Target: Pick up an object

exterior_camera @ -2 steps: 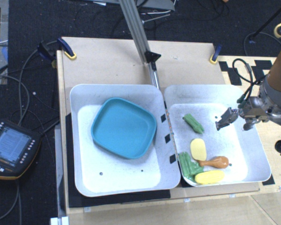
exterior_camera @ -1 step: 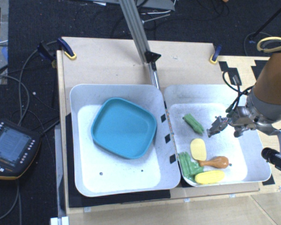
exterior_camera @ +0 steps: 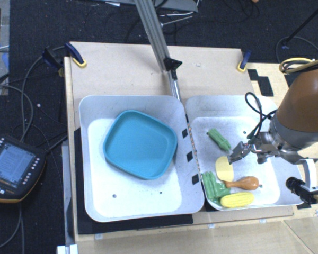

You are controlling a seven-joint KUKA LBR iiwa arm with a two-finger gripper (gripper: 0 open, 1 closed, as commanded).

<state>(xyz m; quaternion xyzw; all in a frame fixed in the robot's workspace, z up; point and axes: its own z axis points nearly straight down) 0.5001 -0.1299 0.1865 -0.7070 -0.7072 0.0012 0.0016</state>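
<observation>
Blue plate [exterior_camera: 140, 144]: smooth matt plastic. White bins [exterior_camera: 95, 194]: matt plastic, faintly speckled. Desk [exterior_camera: 122, 70]: pale unfinished wood. Toy corn cob [exterior_camera: 237, 199], drumstick [exterior_camera: 244, 183]: glossy plastic. Slanted pole [exterior_camera: 151, 25]: brushed metal.

A pale wooden bench top [exterior_camera: 148, 70] sits on dark, speckled carpet [exterior_camera: 26, 30]. Yellow and blue clamps [exterior_camera: 77, 57] grip its far corners. A slanted metal pole [exterior_camera: 153, 28] rises from the middle of the bench toward a grey frame at the top. Black cables [exterior_camera: 26, 105] trail across the floor on the left, near a handheld control pendant [exterior_camera: 10, 168] with a lit screen.
</observation>
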